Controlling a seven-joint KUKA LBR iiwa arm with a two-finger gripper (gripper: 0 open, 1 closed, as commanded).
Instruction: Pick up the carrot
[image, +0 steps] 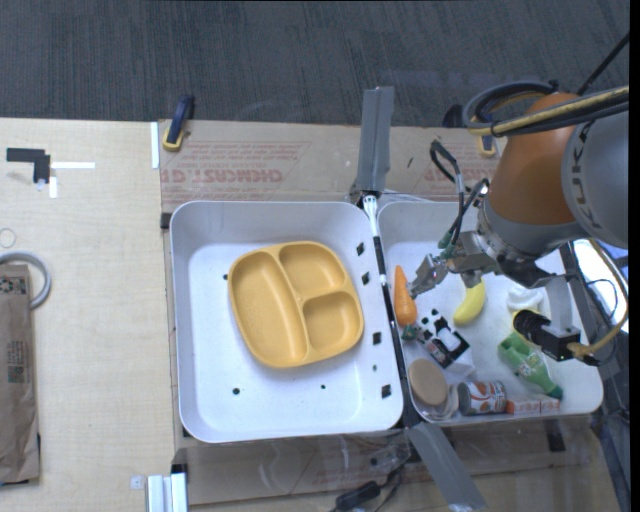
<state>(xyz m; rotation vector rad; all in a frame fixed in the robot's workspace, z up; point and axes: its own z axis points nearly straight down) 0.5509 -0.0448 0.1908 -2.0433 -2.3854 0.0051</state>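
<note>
The orange carrot (403, 297) lies in the right bin (590, 395), lengthwise against its left wall, next to the divider between the bins. My gripper (432, 271) hangs just right of the carrot's upper end, slightly above it. Nothing shows in the gripper, and the carrot rests on the bin floor.
Around the carrot lie a yellow banana (470, 301), a black-and-white block (441, 337), a round tan cup (430, 385), a red-labelled tube (492, 399) and a green bottle (528, 363). The left bin (200, 400) holds a yellow divided plate (297, 302).
</note>
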